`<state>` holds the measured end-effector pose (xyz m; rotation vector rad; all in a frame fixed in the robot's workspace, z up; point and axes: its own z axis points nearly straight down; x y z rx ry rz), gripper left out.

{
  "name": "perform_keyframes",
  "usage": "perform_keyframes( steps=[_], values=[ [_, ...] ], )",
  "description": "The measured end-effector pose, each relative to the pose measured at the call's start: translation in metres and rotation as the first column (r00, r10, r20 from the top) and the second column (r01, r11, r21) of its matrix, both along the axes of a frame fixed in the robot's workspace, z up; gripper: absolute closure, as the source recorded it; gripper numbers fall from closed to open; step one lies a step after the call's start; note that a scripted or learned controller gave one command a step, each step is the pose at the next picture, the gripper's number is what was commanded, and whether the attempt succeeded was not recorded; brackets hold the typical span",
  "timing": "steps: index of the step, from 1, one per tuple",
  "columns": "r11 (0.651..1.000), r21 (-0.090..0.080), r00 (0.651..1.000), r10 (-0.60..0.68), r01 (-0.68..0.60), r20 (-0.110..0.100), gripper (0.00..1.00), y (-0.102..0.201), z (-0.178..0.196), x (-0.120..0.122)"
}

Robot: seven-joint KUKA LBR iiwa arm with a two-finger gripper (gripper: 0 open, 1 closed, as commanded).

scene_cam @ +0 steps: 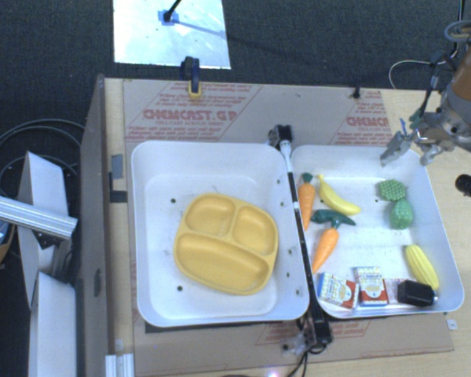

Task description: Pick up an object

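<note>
Camera view: gripper (409,149) hovering open, empty, above right bin (439,210) rim — risking closing on nothing (toys well apart).

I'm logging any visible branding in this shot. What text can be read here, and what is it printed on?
"CHEMCAST GP", red print on the protective sheet under the bins, at upper left.
The same red print repeats at upper right on the sheet, cut off and too faint to read in full.
Two small cartons in the right bin: labels too small to read.
</note>
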<state>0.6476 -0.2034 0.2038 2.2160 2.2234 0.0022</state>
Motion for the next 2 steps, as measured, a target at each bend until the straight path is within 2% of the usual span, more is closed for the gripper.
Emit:
perform_keyframes(
  steps=[1,2],
  values=[
    [1.0,0.004,1.0,-0.004,0.004,-0.012,0.0,-0.003,-0.117,-0.057],
    [1.0,0.003,1.0,-0.003,0.003,-0.008,0.0,0.03,-0.121,-0.117]
  ],
)
